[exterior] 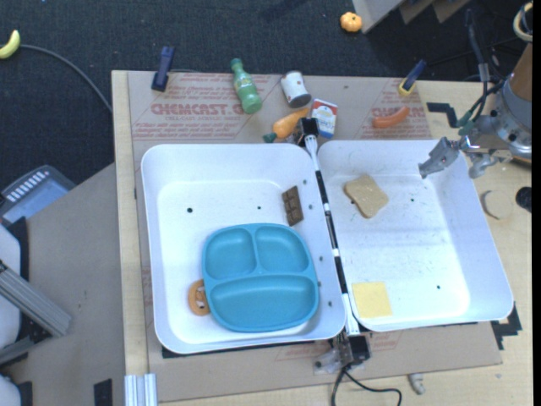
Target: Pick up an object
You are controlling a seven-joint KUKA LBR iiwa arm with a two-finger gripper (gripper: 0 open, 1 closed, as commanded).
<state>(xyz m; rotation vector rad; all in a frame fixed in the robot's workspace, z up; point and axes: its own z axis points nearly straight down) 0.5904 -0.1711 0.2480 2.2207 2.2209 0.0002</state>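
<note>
Gripper [448, 155]: grey metal, at the upper right rim of the right bin [473, 227], above the bin's far corner; nothing seen between the fingers; whether spread or closed, cannot tell. Arm entering from the right edge, wrist bent toward the bin.

Right bin: shallow, white, smooth plastic, speckled floor. Contents: slice of toast [366, 195], tan, rough-edged, flat, near the upper left; cheese slice [372, 299], pale yellow, square, flat, at the lower left corner. Both well apart from the gripper.

Left bin [169, 193]: same white plastic, touching the right bin along a black seam. Contents: blue divided plate [259, 276], glossy, three compartments, rounded corners; chocolate bar [292, 205], brown, segmented, beside the right wall; pretzel [198, 298], orange-brown, partly tucked under the plate's lower left edge.

Bench behind bins, on printed cardboard: green bottle [246, 86], lying down; small white can [295, 88]; carrot [288, 125], orange; hot dog [390, 118], reddish-orange; two blue clamps.
</note>
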